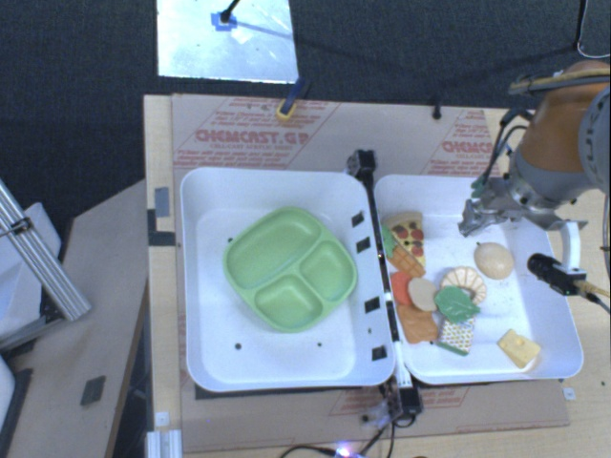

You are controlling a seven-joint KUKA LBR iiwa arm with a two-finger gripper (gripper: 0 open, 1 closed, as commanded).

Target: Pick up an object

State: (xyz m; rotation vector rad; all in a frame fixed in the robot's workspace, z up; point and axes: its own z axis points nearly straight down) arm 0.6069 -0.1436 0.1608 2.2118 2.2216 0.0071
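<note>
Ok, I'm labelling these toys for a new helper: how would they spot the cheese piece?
Look at the right white bin, the one holding the toy food. Go to its near right corner, where the cheese piece lies by itself, apart from the pile along the left wall. It is a small pale yellow wedge, whereas the egg further back is rounded and cream.

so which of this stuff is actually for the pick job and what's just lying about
For the job:
- gripper
- right bin with toy food: pizza slice, egg, cheese wedge, green leaf

Lying about:
- green divided plate in the left bin
- metal sheet
</note>
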